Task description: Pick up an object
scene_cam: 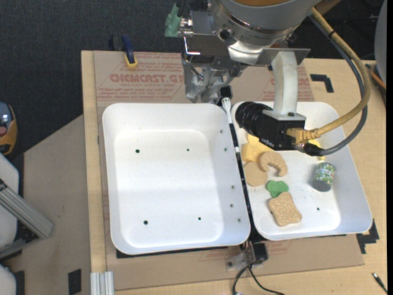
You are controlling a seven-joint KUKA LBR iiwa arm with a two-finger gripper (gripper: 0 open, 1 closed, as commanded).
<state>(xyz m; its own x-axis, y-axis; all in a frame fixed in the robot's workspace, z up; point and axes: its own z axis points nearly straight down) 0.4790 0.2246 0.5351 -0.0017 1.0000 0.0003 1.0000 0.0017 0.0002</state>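
Near edge of the desk: a small black fitting (256,251) with a trailing cable sits just in front of the seam where the two bins meet.
Left bin (166,183): its white floor shows only a few dark dots.
Right bin (345,221): it holds all the loose things, gathered along its left side and middle.
Speckled tan slab (284,210): it lies flat, the closest of them to the right bin's near edge.
Green piece (277,187): it touches the slab's far end.
Tan curved piece (265,166): it lies just behind the green piece, close to the right bin's left wall.
Yellow piece (251,150): it lies against the curved piece's far side and is partly covered by the robot's own hardware.
Grey-green ball (323,174): it sits alone toward the right bin's right edge, apart from the cluster.
Brown sheet (147,77): printed in red, it lies under both bins, with a blue and yellow clamp (129,50) at its far left edge.
Gripper (206,88): it hangs by the far corners where the bins meet, over the sheet rather than over any object. I cannot tell whether it is apart or together, and nothing shows in its grasp.
Progress: by my judgement nothing is picked yet, since every object rests on the right bin's floor.
Left to do: choose one, move over the right bin, descend, close and lift.
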